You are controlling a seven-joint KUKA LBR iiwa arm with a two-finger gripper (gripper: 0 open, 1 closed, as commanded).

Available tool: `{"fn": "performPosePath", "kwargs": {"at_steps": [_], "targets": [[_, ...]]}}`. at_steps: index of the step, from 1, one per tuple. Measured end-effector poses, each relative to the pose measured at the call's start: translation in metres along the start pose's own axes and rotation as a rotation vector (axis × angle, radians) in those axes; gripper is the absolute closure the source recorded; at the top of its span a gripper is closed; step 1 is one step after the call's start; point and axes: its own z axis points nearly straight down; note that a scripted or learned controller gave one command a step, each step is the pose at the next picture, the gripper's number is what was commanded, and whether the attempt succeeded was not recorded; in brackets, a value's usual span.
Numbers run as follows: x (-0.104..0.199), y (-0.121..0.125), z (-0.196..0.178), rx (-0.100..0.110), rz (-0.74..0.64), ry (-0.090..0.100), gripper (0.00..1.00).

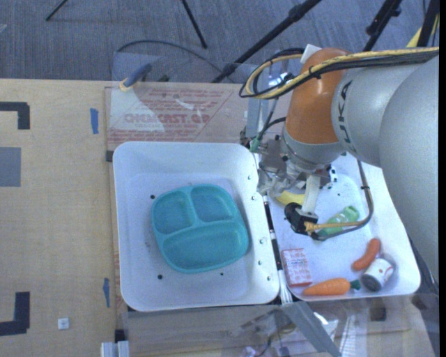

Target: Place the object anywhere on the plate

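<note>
On the pale wooden bench (56, 209), with grey carpet (104, 28) at twelve o'clock, the left bin (136, 181) holds a teal divided plate (201, 226). At three o'clock the gripper (283, 190) hangs over a yellow object (291, 200) in the right bin (394, 223). Whether it grips anything cannot be told.

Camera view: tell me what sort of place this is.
Probably a robotics lab bench: an industrial arm over a white bin with a toy carrot, a second bin holding a teal plate, tripod legs on carpet behind.
</note>
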Motion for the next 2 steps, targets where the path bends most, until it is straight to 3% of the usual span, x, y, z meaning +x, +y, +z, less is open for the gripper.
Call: {"fn": "performPosePath", "kwargs": {"at_steps": [1, 2], "targets": [[0.067, -0.029, 0.004, 0.0, -0.261, 0.0, 1.0], [0.087, -0.017, 0.001, -0.006, -0.376, -0.001, 1.0]]}}
